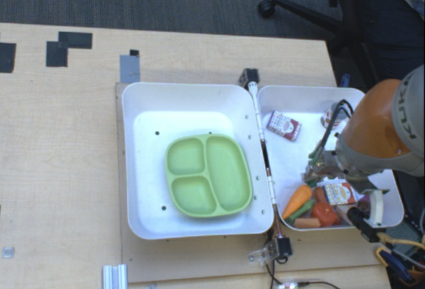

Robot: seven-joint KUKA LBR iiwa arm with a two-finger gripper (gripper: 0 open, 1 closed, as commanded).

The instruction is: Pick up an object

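The right bin (290, 153) holds a small red-and-white packet (283, 126) near its back. Toy food is piled in its front corner: an orange carrot (298, 200), a red piece (323, 212), a thin green piece (303, 209) and a white carton with an orange label (339, 193). My gripper (318, 172) hangs low over the bin, just behind the carrot's upper end and beside the carton. The wrist and orange band (375, 125) cover the bin's right side. Nothing can be seen held.
In the left bin (139, 148) lies a light green divided plate (208, 175). A metal clamp (250, 77) sits at the back between the bins. Cables and a connector (279, 249) lie in front of them. Bare wooden bench stretches to the left.
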